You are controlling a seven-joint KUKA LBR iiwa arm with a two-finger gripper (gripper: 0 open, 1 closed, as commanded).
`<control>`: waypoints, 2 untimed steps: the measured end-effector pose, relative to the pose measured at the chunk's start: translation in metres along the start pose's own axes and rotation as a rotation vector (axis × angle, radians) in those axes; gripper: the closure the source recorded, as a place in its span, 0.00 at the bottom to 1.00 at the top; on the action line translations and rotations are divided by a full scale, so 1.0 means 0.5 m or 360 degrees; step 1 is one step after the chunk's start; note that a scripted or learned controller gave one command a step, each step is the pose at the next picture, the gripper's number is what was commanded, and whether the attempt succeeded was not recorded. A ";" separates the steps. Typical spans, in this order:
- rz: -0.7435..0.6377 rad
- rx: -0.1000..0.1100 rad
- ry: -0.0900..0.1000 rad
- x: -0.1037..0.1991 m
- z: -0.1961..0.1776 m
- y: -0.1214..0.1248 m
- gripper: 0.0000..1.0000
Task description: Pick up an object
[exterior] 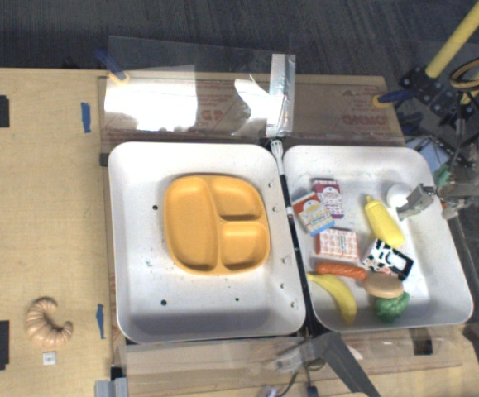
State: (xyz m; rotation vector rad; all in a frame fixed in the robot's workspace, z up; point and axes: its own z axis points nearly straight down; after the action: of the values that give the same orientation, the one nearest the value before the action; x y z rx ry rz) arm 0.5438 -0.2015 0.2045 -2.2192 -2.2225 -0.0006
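Camera view | bins: 2 white, left bin (131, 222) with 1 orange divided tray (217, 222), right bin (450, 255) under gripper | gripper (414, 202): 1, at right bin's far right edge, finger spread cannot be told, nothing seen held | objects left of and below gripper: 1 yellow bottle (383, 222), 1 banana (339, 293), 1 carrot (341, 270), 3 small cartons (325, 215) | 1 croissant (48, 321) far left on bench

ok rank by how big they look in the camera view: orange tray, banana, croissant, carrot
1. orange tray
2. banana and croissant, too alike to separate
3. carrot, thinnest, partly hidden
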 end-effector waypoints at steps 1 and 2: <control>0.0364 -0.0005 -0.0002 0.051 0.229 0.021 0.00; 0.0364 -0.0007 0.0000 0.052 0.208 0.023 1.00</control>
State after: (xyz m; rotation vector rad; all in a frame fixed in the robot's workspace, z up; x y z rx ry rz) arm 0.5552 -0.1753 0.1004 -2.4606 -1.9569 -0.0051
